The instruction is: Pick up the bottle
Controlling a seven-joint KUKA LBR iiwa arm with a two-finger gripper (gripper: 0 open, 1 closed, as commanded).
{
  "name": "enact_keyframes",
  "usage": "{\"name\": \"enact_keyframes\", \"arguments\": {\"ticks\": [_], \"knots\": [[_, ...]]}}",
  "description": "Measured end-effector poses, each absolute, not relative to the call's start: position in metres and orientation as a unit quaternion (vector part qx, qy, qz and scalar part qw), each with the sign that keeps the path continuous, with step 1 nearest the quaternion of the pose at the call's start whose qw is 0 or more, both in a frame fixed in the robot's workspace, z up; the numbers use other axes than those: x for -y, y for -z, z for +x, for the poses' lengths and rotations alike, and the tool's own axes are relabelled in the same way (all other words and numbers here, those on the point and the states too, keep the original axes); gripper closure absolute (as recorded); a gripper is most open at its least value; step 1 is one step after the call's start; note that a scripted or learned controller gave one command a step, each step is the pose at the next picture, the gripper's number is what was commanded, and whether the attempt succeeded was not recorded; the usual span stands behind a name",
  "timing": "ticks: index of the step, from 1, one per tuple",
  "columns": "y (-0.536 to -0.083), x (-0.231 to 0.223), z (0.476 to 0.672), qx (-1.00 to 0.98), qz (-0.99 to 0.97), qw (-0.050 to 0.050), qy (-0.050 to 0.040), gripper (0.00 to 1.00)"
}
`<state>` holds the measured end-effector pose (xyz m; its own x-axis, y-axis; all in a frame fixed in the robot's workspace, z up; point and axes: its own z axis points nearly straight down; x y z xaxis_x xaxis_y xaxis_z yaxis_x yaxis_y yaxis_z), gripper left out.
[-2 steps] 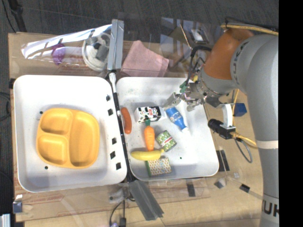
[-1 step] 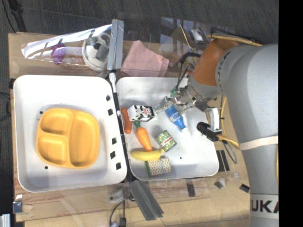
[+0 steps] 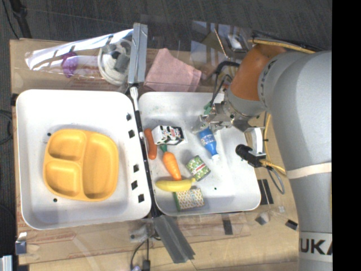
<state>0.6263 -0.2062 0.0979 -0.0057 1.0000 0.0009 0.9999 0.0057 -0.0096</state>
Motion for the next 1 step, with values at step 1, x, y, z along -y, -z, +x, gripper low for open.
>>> {"name": "enact_keyframes", "arguments": {"ticks": [1], "knots": [[-0.2180,0.1353,0.6574,0.704,-0.710,0.002,-0.0010,1.00]]}}
